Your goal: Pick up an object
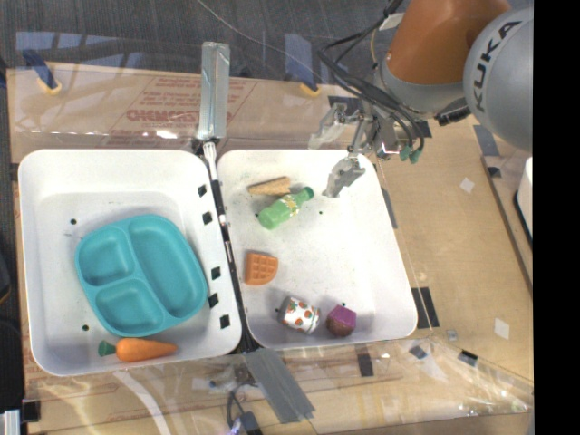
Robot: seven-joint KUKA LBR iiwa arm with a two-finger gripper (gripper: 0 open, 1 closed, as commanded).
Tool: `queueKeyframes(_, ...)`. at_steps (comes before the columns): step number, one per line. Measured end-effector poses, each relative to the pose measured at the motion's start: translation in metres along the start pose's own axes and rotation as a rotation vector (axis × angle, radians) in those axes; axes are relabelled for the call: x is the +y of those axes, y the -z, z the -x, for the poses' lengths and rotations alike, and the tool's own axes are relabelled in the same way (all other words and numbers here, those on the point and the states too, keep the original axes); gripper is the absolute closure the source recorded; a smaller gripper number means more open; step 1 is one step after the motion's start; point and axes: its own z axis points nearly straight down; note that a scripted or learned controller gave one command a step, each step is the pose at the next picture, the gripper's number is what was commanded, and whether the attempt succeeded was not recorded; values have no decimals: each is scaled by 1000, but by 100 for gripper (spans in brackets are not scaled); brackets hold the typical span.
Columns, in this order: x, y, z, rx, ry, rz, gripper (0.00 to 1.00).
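Observation:
The right bin [385, 270] holds a green bottle [284, 209] lying on its side, a tan bread stick [269, 187] just behind it, an orange waffle piece [260, 268] near the left wall, a spotted cup [299, 315] and a purple block [341, 321] at the front. My gripper [343, 176] hangs over the back of the right bin, a little to the right of the green bottle and apart from it. Nothing shows in its grasp.
The left bin [41, 198] holds a teal divided plate [139, 272] and an orange carrot [140, 350] at its front edge. A grey divider strip [214, 89] stands behind the join between the bins. The arm's cables [362, 62] hang behind the right bin.

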Motion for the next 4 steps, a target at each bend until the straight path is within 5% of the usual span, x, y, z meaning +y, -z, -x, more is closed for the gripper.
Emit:
queueKeyframes(1,-17,-55,-73,3,-165,2,0)
queueKeyframes(2,-22,-116,-114,5,-445,2,0)
queueKeyframes(3,27,-171,-65,-8,-799,5,0)
queueKeyframes(4,31,-172,-78,-3,-1387,5,0)
